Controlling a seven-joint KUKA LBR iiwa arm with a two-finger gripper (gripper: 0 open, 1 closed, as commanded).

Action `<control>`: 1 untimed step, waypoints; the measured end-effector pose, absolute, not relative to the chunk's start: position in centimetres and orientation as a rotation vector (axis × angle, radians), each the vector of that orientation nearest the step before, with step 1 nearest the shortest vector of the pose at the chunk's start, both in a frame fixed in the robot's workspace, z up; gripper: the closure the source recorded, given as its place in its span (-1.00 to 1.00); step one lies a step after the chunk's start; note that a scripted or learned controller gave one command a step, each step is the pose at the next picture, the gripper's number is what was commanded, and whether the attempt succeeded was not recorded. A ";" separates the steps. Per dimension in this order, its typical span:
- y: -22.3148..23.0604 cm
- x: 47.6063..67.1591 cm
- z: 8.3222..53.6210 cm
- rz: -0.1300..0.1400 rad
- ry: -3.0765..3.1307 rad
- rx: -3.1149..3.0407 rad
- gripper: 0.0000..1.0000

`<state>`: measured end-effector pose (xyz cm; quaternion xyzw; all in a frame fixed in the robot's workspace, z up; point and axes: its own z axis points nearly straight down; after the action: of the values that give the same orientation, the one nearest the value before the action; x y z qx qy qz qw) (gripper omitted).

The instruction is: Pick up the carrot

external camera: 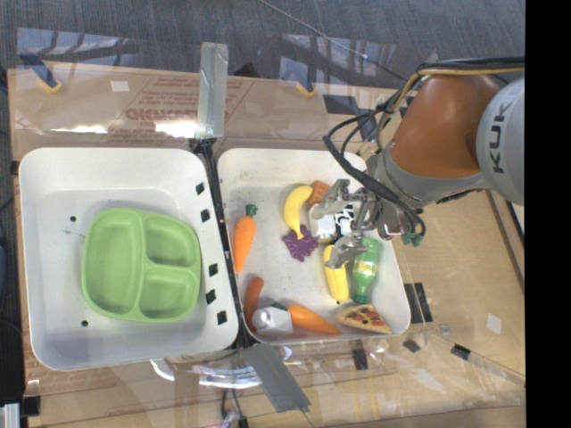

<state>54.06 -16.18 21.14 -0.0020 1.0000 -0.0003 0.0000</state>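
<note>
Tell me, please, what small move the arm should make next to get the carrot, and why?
Probably shift the gripper toward the view's left, over the carrot. It now hangs above the yellow and green toys in the right bin, while the carrot lies apart by that bin's left wall.

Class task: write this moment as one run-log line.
gripper: over right bin, above green bottle | carrot: lying near left wall, not held | green plate: left bin

Grey arm point(500, 141) reaches in from right, orange band point(437, 127) above wrist, cables looped beside it. Gripper point(343, 230) points down and left, hanging low.
</note>
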 end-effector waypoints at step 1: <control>-12.0 48.2 12.2 0.004 3.146 -0.113 -1.00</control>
<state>48.20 -11.99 12.18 -0.0358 0.9994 0.0014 -0.0032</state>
